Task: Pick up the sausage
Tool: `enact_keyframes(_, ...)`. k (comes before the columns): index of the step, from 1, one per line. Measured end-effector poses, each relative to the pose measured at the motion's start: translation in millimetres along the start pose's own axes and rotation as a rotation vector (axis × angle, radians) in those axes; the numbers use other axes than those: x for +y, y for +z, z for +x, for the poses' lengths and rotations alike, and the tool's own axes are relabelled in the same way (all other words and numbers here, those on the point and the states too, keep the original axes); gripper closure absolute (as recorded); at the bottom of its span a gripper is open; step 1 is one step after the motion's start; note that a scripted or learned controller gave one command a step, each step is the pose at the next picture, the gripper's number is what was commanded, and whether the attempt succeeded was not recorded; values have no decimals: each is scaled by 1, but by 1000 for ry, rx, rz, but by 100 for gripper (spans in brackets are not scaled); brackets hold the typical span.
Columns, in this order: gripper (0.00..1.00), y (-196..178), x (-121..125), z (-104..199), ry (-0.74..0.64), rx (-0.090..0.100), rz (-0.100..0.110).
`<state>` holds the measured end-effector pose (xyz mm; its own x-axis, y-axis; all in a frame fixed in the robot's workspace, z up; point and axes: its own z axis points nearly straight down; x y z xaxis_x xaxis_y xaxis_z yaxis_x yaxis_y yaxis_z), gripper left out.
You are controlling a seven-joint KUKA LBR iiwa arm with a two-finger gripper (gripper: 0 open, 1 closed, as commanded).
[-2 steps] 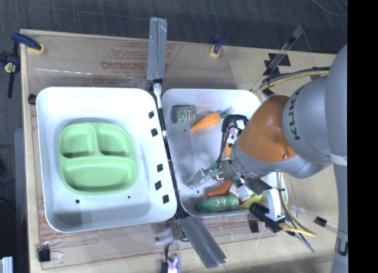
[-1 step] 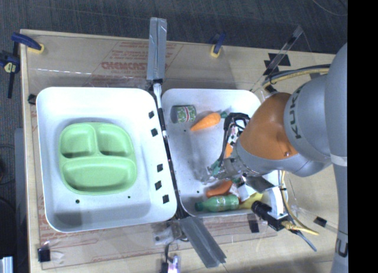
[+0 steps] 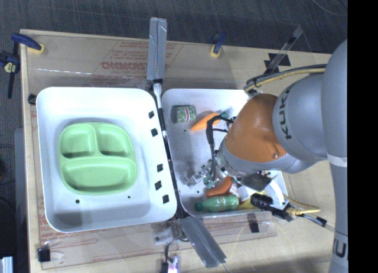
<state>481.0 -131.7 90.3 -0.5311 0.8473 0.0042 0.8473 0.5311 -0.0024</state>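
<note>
We see the sausage (image 3: 220,187) lying low in the right bin (image 3: 177,148), just above a green bottle (image 3: 217,204), right under the arm's jaws (image 3: 208,174), and we cannot tell if those are open or closed.

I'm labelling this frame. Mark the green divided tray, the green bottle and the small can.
green divided tray (image 3: 97,174): camera view, bare lower compartment.
green bottle (image 3: 217,204): camera view, mid-body.
small can (image 3: 183,113): camera view, its side.

Glossy white plastic bins (image 3: 47,148), matt green plastic tray (image 3: 97,158) (smooth), glossy orange band (image 3: 254,133)
</note>
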Motion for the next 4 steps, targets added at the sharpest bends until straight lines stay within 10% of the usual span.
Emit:
enact_keyframes(1, 100, -101, 23, 42, -350, -5, -2)
enact_keyframes(2, 0, -100, 23, 42, -349, -5, -1)
enact_keyframes(4, 0, -51, -7, -2, 155, -2, 1)
